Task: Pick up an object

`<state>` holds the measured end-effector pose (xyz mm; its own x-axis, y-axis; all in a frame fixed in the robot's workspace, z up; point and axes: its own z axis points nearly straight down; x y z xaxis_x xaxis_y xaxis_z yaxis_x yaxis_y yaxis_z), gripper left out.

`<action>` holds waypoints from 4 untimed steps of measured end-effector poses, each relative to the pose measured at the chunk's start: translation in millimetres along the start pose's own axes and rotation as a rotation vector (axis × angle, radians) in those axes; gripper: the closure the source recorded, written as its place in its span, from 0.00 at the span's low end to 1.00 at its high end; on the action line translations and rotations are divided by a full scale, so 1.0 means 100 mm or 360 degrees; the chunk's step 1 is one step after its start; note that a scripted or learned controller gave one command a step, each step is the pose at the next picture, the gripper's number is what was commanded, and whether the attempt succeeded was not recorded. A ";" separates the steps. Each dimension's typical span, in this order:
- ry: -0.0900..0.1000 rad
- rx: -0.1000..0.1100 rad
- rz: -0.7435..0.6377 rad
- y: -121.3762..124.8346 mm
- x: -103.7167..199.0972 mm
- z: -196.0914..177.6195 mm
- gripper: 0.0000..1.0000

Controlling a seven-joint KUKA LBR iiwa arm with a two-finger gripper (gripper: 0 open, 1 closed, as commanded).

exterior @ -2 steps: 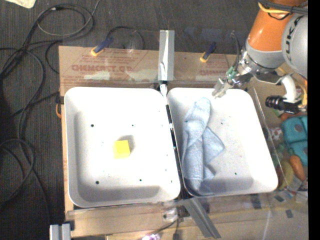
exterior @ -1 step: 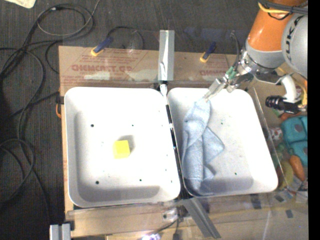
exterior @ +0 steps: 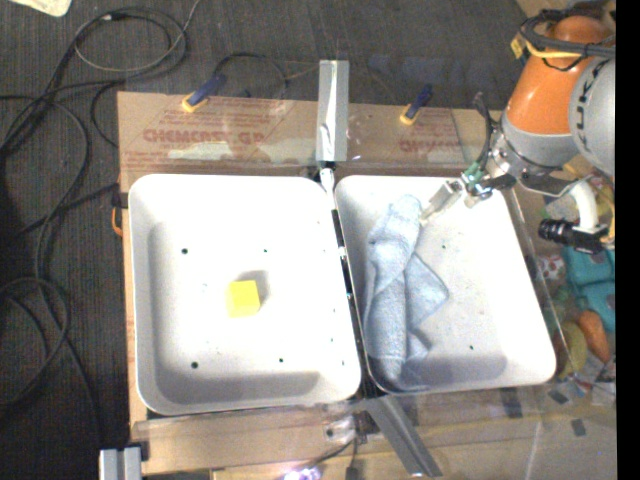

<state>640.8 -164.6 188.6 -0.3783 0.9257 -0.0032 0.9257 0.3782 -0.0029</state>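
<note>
Two bins: we've got a left bin [exterior: 140,268] with a yellow block [exterior: 244,297] near its middle, and a right bin [exterior: 500,308] with a blue cloth [exterior: 400,288] along its left side.
Gripper [exterior: 440,200]: over the right bin's top edge, just beside the cloth's upper corner; we can't tell its state.
Handling: we reckon the cloth's light and floppy, so pinch a raised fold. The block looks small, easy to nudge.

A yellow block [exterior: 244,297] lies flat near the left bin's [exterior: 150,208] middle. A crumpled pale-blue cloth [exterior: 400,288] drapes along the right bin's [exterior: 520,318] left side.
</note>
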 end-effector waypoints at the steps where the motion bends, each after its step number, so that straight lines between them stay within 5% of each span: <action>1: 0.0003 -0.0008 -0.0189 -0.39 -0.02 0.92 0.00; 2: 0.0000 -0.0008 -0.0051 -0.06 -0.39 0.61 0.00; 3: -0.0011 -0.0020 -0.0297 -0.42 -0.27 0.98 0.00; 4: 0.0001 -0.0005 -0.0037 0.15 -0.40 0.26 0.00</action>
<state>669.3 -195.9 162.6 -0.3997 0.9166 -0.0022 0.9166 0.3997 0.0003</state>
